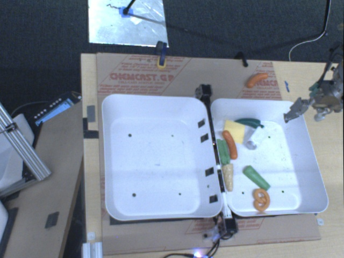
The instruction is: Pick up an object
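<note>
The gripper (299, 110) hangs at the right bin's (306, 160) far edge, and we can't tell if it is spread, so we might grab two toys (230, 144) crowded near the middle wall.

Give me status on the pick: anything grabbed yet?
Nothing grabbed yet. The claw sits at the right bin's upper right edge, above the rim, with no object seen in it. The toys lie in that bin: pretzel, green pepper, corn cob, orange sausage. Left to do: reach in, close on one, lift.
</note>
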`<state>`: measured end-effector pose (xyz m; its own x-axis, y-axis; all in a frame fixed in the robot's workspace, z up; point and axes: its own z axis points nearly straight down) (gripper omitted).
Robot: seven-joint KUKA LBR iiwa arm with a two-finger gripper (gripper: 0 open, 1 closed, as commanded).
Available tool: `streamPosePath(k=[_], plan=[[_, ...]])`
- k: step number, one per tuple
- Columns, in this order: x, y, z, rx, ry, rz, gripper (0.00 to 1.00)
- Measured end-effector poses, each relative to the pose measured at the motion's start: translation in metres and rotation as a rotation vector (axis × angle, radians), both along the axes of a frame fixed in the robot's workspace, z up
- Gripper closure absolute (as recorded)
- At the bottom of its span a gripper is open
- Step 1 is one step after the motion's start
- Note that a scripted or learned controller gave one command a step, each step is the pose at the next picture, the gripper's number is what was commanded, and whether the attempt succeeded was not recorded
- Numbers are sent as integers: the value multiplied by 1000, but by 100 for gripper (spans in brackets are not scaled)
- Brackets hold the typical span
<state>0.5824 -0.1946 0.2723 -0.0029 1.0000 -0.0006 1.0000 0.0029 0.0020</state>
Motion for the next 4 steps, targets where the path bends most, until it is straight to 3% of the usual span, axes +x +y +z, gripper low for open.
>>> streamPosePath(k=[1,2,3,4], plan=[[69,-10,-167,1,6,4,0],[85,33,-189,4,12,7,0],[87,70,-188,1,1,5,0],[34,39,-112,-2,-4,-5,0]])
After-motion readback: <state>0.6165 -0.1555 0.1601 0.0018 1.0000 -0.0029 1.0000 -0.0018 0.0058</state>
